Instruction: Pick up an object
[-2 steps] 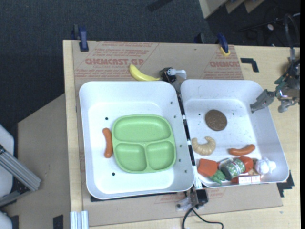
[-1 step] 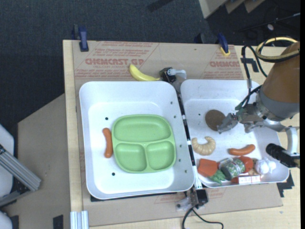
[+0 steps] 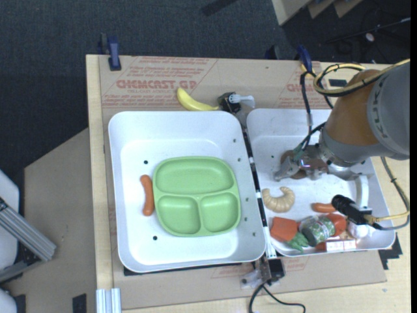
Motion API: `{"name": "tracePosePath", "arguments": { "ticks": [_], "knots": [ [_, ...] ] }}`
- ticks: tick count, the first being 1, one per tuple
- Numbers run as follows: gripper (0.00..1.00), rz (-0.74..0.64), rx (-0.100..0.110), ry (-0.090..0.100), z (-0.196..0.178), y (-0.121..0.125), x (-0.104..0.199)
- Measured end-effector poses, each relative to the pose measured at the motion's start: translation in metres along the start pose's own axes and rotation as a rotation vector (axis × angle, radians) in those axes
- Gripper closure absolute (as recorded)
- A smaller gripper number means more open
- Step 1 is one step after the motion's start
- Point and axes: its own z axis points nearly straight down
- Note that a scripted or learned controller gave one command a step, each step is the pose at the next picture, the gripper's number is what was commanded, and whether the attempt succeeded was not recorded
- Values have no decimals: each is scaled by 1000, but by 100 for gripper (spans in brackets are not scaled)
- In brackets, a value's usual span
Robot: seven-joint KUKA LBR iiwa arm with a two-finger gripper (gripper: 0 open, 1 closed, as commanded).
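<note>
My gripper (image 3: 290, 166) hangs low over the middle of the right bin (image 3: 273, 126), with the grey arm and its orange band (image 3: 348, 119) coming in from the right. Just below it lies a tan curved pastry (image 3: 279, 199). Along the bin's front edge sit a red block (image 3: 284, 228), a green item in clear wrap (image 3: 316, 229), a small orange carrot-like piece (image 3: 322, 207) and a white and red packet (image 3: 339, 244). I see nothing held in the gripper.
The left bin (image 3: 130, 175) holds a green divided plate (image 3: 195, 195) and an orange sausage (image 3: 147, 195) to its left. A banana (image 3: 194, 102) and a small black and white object (image 3: 234, 101) lie on the bench behind the bins. Cables trail near the arm.
</note>
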Motion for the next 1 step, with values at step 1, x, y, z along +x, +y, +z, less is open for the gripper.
{"name": "tracePosePath", "arguments": {
  "ticks": [1],
  "knots": [
    [0, -2, -9, -3, -4, 71, 18]
  ]
}}
